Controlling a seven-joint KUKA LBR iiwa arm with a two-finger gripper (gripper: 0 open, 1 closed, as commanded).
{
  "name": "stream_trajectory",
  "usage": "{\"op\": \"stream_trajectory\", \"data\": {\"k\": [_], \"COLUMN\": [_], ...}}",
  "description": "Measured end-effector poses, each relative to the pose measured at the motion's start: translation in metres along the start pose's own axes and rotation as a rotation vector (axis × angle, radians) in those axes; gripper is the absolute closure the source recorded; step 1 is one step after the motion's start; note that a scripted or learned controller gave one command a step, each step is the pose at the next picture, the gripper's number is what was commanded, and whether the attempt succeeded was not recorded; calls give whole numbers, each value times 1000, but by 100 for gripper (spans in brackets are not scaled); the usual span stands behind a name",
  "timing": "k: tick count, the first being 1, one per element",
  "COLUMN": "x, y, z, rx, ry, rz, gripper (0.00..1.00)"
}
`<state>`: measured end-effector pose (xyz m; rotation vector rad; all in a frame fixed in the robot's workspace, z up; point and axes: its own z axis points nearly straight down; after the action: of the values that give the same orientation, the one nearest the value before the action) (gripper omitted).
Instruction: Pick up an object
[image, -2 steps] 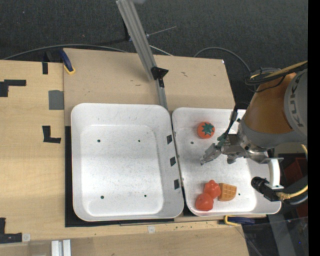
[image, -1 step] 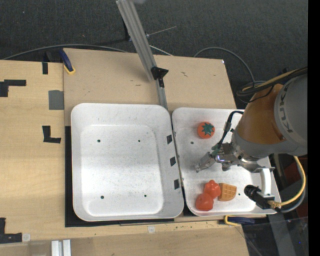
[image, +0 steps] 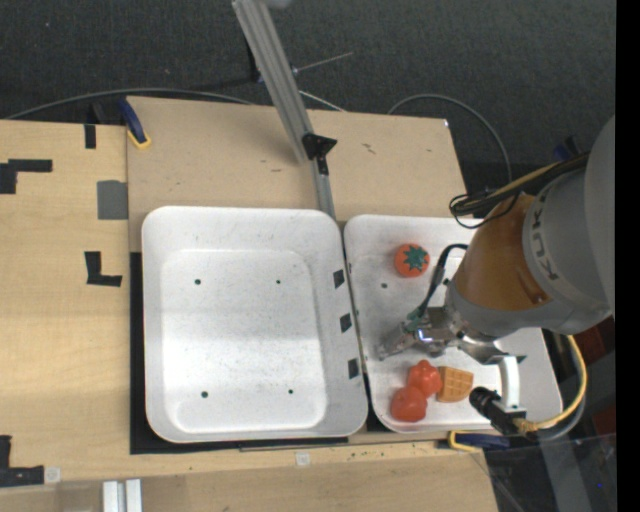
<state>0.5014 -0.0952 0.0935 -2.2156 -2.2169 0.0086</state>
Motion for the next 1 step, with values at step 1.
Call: {"op": "stream_trajectory", "data": {"k": [1], "x": [1], "y": [1], "z": [-13], "rx": [-4], "ry": [1], "rz": [-2], "gripper": [100]}}
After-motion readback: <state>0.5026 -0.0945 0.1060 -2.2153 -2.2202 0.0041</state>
